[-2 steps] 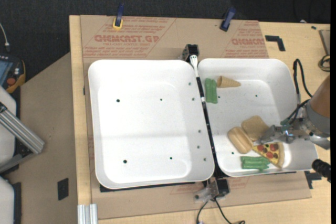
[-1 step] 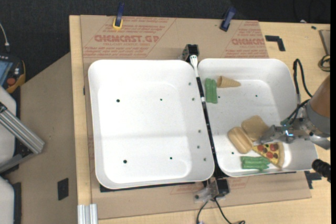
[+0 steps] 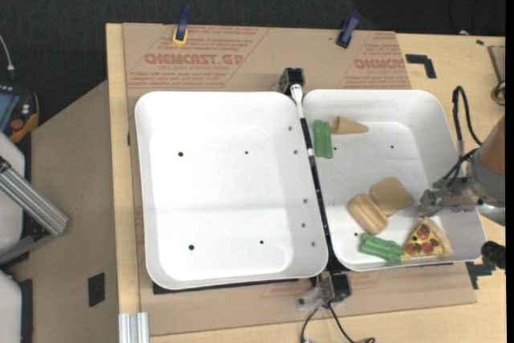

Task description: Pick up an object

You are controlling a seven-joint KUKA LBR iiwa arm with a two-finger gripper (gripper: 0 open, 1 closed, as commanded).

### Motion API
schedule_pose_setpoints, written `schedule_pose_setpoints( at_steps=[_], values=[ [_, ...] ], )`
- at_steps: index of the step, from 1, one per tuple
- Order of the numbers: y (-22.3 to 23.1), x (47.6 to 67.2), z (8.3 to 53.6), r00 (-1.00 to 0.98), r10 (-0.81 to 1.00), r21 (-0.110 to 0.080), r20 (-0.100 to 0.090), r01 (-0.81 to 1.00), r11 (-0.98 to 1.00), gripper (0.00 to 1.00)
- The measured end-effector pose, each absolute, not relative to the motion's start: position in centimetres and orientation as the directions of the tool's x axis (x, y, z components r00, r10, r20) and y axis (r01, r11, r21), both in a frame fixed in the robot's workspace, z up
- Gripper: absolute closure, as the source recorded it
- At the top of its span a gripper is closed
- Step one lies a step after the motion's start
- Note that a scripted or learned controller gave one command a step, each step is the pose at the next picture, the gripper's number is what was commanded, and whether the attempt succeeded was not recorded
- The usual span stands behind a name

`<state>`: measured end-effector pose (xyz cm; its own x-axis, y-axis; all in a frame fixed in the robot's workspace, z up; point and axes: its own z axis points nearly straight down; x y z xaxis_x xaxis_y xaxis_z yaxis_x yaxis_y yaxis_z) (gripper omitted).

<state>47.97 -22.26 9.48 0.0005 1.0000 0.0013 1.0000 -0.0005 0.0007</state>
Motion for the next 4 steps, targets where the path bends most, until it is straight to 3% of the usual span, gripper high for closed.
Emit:
schedule_pose_setpoints(
  at_steps=[1, 4],
  values=[
    [-22.3, 48.0, 9.4, 0.001, 1.0, 0.001, 0.001, 1.0, -0.001, 0.0],
    [-22.1, 47.9, 8.4, -0.002, 1.0, -0.001, 0.006, 1.0, 0.002, 0.0]
  ],
)
